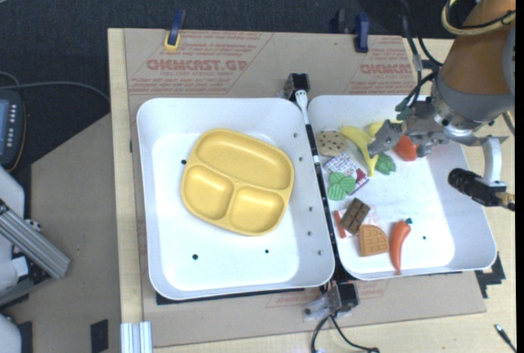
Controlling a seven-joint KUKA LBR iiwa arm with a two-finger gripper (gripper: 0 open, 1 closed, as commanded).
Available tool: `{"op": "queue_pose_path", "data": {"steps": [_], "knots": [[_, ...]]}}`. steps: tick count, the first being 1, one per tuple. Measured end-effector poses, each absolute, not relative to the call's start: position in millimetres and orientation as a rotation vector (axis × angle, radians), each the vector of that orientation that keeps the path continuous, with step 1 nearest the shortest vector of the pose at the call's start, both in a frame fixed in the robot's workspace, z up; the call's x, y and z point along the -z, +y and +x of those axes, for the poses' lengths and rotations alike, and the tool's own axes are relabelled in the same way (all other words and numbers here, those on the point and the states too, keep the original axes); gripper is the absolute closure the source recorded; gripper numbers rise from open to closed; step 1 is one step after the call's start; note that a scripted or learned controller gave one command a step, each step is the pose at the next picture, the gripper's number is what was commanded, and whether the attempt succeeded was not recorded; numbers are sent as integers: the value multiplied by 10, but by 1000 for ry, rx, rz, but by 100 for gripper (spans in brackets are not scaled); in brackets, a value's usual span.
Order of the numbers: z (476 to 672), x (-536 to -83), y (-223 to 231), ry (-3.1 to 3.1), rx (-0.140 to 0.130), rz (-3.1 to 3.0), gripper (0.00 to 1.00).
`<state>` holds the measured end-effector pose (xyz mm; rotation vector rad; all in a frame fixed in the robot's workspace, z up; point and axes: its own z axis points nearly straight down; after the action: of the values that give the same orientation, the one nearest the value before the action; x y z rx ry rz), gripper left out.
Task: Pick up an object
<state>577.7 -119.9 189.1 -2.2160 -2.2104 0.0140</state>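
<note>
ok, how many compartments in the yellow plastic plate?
3. The yellow plastic divided plate lies in the left white bin: one long compartment across the far side, two smaller ones side by side at the near side. None looks hidden.

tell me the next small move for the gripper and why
Probably a short straight descent. The gripper hangs over the upper part of the right bin, close to the red toy and the yellow banana, with nothing seen between its fingers, so lowering onto one of them looks most promising.
</note>
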Motion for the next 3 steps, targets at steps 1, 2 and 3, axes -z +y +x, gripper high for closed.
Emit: {"op": "queue_pose_path", "data": {"steps": [1,2,3], "knots": [[5809,-1966,-1198,-2221,0,-2221,0],[5810,-1328,-1170,-2216,-7,-2217,0],[5833,-866,-1156,-2219,7,-2221,0]]}}
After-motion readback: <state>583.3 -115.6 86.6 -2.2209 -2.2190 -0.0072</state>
